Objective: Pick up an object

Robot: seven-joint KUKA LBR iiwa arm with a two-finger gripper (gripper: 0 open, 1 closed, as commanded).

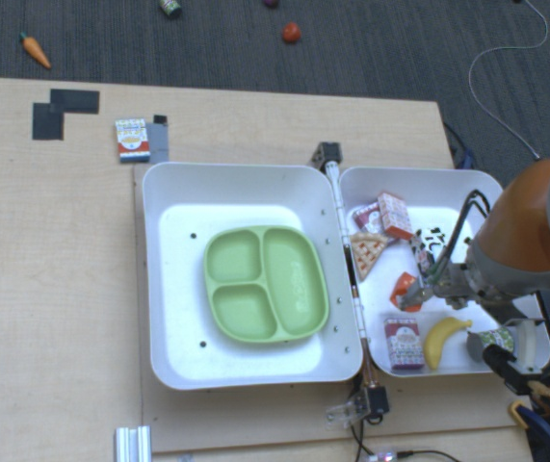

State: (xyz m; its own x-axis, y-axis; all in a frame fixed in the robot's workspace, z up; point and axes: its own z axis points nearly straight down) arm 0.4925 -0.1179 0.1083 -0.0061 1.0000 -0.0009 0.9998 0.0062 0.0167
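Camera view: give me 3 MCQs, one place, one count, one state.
1. Where does the green plate lie?
A. left bin
B. right bin
C. bare bench

2. How many compartments does the plate have?
A. two
B. three
C. four

3. How does the banana lie?
A. loose on the floor of the right bin
B. on the plate
C. on the carpet

Answers: 1 A, it rests on the floor of the left bin; 2 B, ridges divide it into three; 3 A, it lies beside the claw, untouched.
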